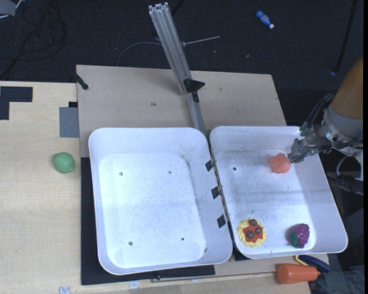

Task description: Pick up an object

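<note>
Over the right-hand bin [331, 192], near its upper right rim, the gripper [296, 154] hangs just beside a pinkish-red lump [279, 163] that lies on the bin floor, and whether its tips touch that lump, or whether they stand open or closed, I cannot tell at this size. Along the same bin's near edge lie a yellow disc with red spots [252, 233] and a purple grape-like cluster [299, 235], well apart from the gripper. Outside the bins, a green ball [64, 162] rests on the wooden bench [30, 225] to the left, and an orange object [296, 273] lies just below the right bin's front rim.
</note>
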Motion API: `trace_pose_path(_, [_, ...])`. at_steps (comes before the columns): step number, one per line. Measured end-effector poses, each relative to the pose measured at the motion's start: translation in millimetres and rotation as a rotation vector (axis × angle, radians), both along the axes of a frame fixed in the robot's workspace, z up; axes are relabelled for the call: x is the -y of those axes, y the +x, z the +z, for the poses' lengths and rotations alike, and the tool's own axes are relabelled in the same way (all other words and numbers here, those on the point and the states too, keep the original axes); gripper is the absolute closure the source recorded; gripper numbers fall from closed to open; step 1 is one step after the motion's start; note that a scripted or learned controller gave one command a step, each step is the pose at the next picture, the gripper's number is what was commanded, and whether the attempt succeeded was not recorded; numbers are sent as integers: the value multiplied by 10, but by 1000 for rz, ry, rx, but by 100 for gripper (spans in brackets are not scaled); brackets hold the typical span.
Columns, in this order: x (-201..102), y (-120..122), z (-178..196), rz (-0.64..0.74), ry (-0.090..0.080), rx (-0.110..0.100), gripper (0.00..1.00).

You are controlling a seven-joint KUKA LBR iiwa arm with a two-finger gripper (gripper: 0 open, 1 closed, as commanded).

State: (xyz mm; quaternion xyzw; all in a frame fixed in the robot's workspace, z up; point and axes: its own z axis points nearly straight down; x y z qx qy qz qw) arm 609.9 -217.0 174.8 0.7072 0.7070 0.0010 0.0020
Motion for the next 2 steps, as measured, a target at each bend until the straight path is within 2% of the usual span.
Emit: trace_pose_path(2, [49, -71, 1229, 0, 0, 0, 100])
